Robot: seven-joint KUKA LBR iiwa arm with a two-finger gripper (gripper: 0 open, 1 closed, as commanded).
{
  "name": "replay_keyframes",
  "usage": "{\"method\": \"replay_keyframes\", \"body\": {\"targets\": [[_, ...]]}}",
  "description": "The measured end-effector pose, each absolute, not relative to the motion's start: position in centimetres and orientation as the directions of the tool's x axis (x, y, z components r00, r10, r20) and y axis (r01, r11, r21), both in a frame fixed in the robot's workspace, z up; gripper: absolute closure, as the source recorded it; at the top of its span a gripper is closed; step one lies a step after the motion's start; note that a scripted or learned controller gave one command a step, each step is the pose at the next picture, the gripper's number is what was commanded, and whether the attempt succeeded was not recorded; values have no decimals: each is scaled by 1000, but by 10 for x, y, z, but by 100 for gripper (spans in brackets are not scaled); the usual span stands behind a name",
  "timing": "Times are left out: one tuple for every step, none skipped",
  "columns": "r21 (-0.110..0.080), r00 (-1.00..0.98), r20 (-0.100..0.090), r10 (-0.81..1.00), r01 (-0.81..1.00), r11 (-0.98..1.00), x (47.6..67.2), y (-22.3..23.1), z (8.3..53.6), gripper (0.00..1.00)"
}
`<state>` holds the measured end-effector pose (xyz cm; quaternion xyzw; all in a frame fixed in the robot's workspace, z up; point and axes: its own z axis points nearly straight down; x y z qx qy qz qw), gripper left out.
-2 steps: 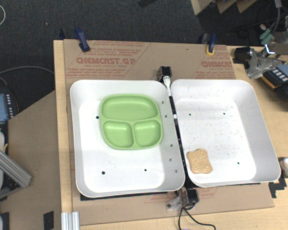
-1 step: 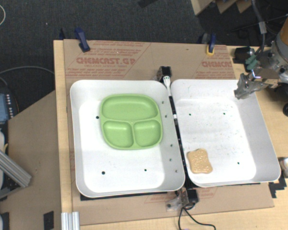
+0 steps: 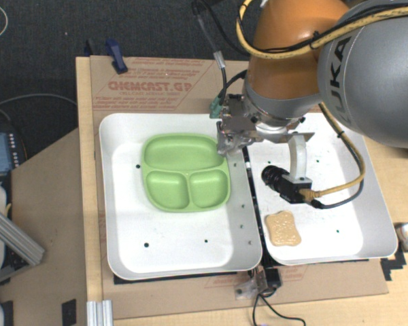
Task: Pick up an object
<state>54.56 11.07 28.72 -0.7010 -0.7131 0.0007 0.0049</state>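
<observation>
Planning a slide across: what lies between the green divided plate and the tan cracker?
In the camera view, the two bins' adjoining rims separate the green divided plate from the tan cracker.

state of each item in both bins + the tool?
green divided plate: flat in the left bin, upright, compartments bare.
tan toast-like piece: lying flat in the right bin, untouched.
tool: low over the seam between the bins, by the plate's right rim.
</observation>
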Motion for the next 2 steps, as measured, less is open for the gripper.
{"method": "replay_keyframes", "body": {"targets": [[6, -1, 2, 1000, 1000, 1, 514, 93, 354, 100], [3, -1, 0, 1000, 1000, 1, 516, 94, 360, 100]]}}
